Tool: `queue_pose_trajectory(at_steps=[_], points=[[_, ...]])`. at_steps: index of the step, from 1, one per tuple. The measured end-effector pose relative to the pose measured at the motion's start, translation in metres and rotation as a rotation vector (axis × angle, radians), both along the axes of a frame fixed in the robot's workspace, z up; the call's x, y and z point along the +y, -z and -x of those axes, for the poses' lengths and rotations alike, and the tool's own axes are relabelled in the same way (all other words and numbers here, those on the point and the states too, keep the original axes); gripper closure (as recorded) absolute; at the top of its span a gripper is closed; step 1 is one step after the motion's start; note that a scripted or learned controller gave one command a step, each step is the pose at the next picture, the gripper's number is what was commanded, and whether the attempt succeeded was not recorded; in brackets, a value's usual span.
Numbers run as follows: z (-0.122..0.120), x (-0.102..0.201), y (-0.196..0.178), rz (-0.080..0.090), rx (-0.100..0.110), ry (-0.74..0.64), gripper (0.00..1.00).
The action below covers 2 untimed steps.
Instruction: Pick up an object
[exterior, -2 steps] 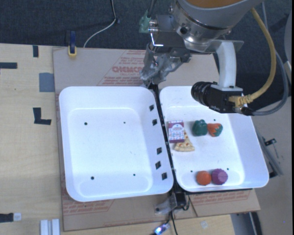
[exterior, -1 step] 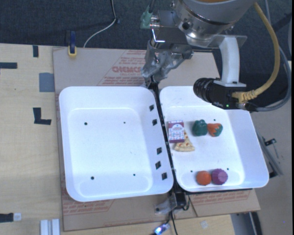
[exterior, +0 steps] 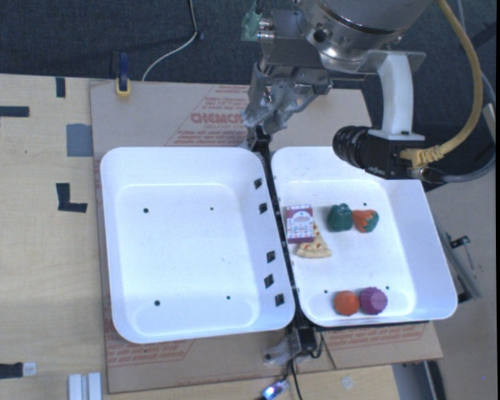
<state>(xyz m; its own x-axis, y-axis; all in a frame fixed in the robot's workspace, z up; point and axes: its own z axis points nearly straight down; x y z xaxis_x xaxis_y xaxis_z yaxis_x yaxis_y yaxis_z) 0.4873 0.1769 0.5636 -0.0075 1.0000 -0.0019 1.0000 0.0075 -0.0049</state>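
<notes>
The hand [exterior: 261, 127] hangs at the far end of the seam between the two bins, its dark tip just over their meeting rims; whether it is clenched or released I cannot tell, and nothing shows in it. Just right of it lies the right bin [exterior: 417, 223], which carries all the things to pick. A small red packet [exterior: 298, 222] sits close to the seam, with a pizza slice toy [exterior: 313, 247] touching its near edge. Right of the packet are a green piece [exterior: 340, 217] and an orange piece [exterior: 365, 220], side by side. At the near wall rest an orange ball [exterior: 346, 303] and a purple ball [exterior: 372, 300], touching. The left bin [exterior: 117, 223] lies alongside on the tabletop [exterior: 33, 248].
</notes>
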Motion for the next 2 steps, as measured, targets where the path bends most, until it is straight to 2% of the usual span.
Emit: queue_pose_trajectory(at_steps=[1, 2], points=[[0.006, 0.006, 0.175, 0.006, 0.014, 0.006, 1.0], [-0.013, 0.059, 0.037, -0.009, -0.018, 0.001, 1.0]])
